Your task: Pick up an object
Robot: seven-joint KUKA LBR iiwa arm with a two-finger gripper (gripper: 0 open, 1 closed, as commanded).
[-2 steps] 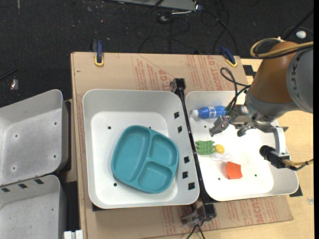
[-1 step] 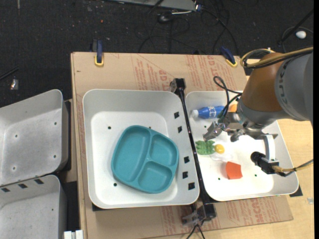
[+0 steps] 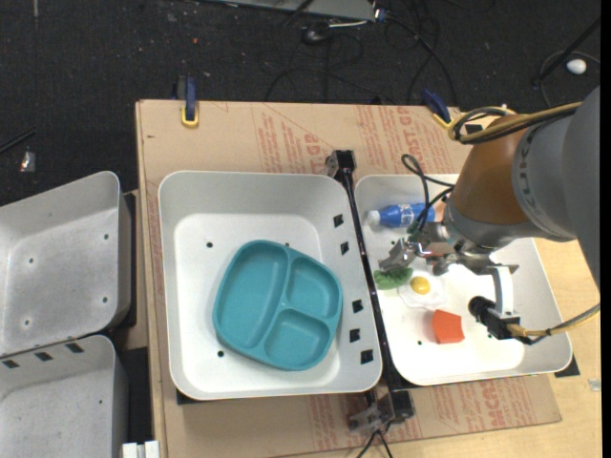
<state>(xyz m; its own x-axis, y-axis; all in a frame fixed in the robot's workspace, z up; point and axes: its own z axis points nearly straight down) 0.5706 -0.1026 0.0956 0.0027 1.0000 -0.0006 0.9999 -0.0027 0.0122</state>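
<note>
My gripper (image 3: pixel 418 255) hangs low over the left part of the right bin (image 3: pixel 544 284), under the arm's orange band. Just below it lies a white fried-egg toy with a yellow yolk (image 3: pixel 419 284). A green leafy piece (image 3: pixel 389 277) rests to the gripper's lower left, against the bin's left wall. An orange block (image 3: pixel 447 327) sits nearer the front of the same bin. A clear bottle with a blue cap (image 3: pixel 396 216) lies at the back, partly hidden by the arm. I see nothing between the gripper and the objects lifted off the floor.
The left bin (image 3: pixel 181 256) holds a teal divided plate (image 3: pixel 277 303). A black divider rail (image 3: pixel 363 265) runs between the two bins. White perforated panels (image 3: pixel 57 256) lie off the bench to the left.
</note>
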